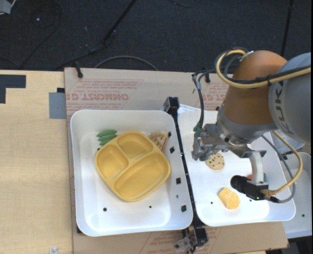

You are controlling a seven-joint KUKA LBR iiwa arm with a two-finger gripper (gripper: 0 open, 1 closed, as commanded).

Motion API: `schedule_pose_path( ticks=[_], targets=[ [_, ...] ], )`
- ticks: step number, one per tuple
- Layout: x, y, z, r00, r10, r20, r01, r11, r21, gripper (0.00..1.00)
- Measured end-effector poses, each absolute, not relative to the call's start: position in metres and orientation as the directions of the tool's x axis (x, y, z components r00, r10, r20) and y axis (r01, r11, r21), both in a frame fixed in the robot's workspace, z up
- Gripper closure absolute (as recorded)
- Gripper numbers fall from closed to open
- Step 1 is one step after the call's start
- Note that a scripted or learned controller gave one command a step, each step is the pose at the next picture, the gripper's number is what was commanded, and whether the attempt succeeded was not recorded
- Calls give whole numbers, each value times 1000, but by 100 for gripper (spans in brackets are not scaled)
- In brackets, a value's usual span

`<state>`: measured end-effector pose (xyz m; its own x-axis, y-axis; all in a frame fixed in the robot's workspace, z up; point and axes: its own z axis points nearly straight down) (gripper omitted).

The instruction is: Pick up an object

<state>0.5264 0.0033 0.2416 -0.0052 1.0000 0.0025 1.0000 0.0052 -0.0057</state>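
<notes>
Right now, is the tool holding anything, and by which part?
Cannot be told. The tool is low in the right bin, beside the cookie, but the arm hides whether anything sits in it.

Two white bins (87, 216) are set side by side on cardboard (119, 91) printed with red text, over a wooden bench (24, 168). Black cables (114, 30) are seen on dark floor behind.

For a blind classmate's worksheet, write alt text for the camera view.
A grey and orange robot arm reaches over the right bin, its pincer above a cookie, with a yellow corn piece nearby. The left bin holds a yellow divided plate.
</notes>
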Motion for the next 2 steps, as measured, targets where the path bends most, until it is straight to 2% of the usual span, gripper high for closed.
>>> schedule_pose_path(
  ticks=[2],
  targets=[
    [518,111,222,-5,1000,0,1000,5,-7,100]
  ],
)
